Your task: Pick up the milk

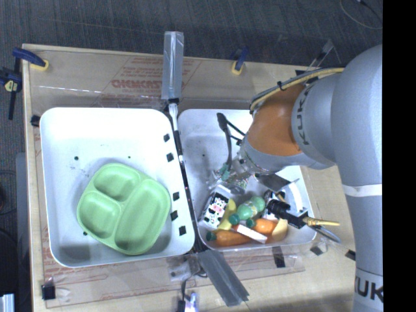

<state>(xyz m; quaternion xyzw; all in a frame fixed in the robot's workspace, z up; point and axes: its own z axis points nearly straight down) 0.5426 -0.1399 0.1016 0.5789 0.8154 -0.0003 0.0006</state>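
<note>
The milk (217, 208) is a small white carton with black cow patches. It lies tilted in the right bin (198, 135), near that bin's left wall and front corner, leaning on a pile of toy food. My gripper (233, 174) hangs from the orange-banded wrist (278, 130) just above and to the right of the carton, low over the pile. Nothing shows as held in it.
Beside the milk lie a green vegetable (250, 208), a yellow banana (227, 221), an orange carrot (229, 238) and a white stick (251, 233). A dark spoon (224, 132) rests at the back of the right bin. A green divided plate (123, 207) sits in the left bin (65, 129).
</note>
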